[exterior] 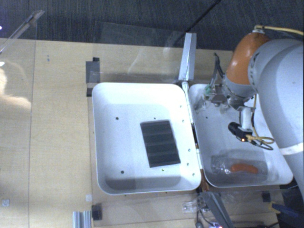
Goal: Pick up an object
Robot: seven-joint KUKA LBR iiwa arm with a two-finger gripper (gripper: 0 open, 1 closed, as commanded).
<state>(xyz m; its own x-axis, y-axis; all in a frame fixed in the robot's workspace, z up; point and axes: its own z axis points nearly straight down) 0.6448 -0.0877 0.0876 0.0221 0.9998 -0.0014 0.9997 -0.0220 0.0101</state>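
Observation:
A dark ribbed rectangular pad (160,143) lies flat in the middle of the left bin (109,127). In the right bin (209,141), near its front edge, lies a clear plastic item with an orange piece inside (240,167). My gripper (212,97) hangs low over the back left corner of the right bin, close to the wall between the two bins. It is well apart from both objects, and I see nothing held in it. The grey arm with its orange band (244,56) covers the bin's right side.
A black cable loop with a small lit tip (241,131) hangs from the wrist over the right bin's middle. A metal post (187,56) stands behind the gap between the bins. Clamps and brackets (209,208) sit at the front edge.

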